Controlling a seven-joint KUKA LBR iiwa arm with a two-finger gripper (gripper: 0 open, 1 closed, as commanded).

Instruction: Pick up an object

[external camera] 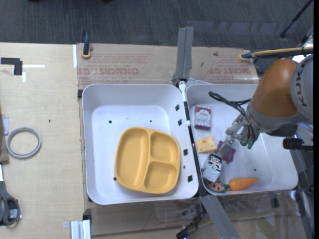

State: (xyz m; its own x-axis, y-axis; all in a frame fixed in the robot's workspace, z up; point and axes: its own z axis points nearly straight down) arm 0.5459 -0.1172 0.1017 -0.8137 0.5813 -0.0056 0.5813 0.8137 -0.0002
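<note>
My gripper reaches into the right bin from the right, under the arm's orange band. It hangs directly over a small purple object, which it partly hides. Just left of it lies a yellow cheese wedge. A maroon box sits further back. A small white-and-black bottle lies in front of the purple object. An orange carrot and a watermelon slice rest at the bin's front edge.
The left bin holds a yellow divided plate. A grey ridge separates the two bins. On the wooden bench at far left lies a grey tape ring.
</note>
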